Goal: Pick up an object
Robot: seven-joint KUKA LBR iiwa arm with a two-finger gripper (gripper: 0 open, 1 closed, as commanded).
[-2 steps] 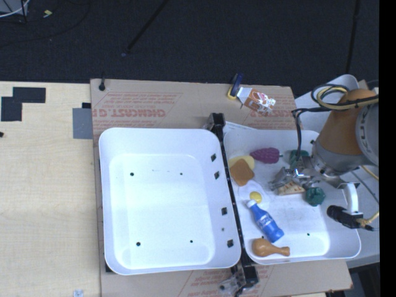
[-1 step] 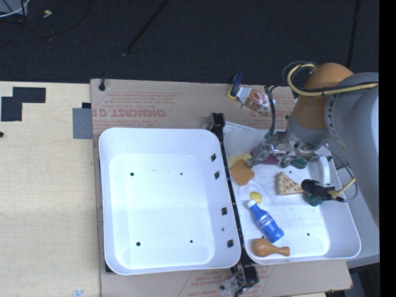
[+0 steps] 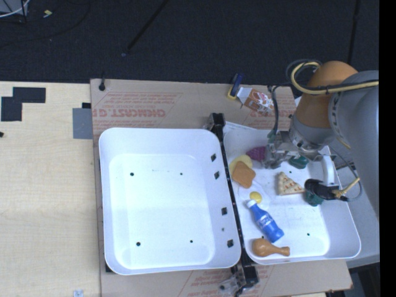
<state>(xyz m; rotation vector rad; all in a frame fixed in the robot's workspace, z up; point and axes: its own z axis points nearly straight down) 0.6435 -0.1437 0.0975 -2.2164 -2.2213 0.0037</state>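
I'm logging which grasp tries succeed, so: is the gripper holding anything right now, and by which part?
It cannot be told. The gripper is low in the right bin, beside the purple toy, but nothing is seen between its fingertips.

Red printed lettering runs across the cardboard sheet (image 3: pixel 154 107) beneath the two bins, above the left bin; it appears upside down and mirrored (roughly "CHEMCREST", not legible with certainty). More red print on the same sheet's lower edge is too small to read
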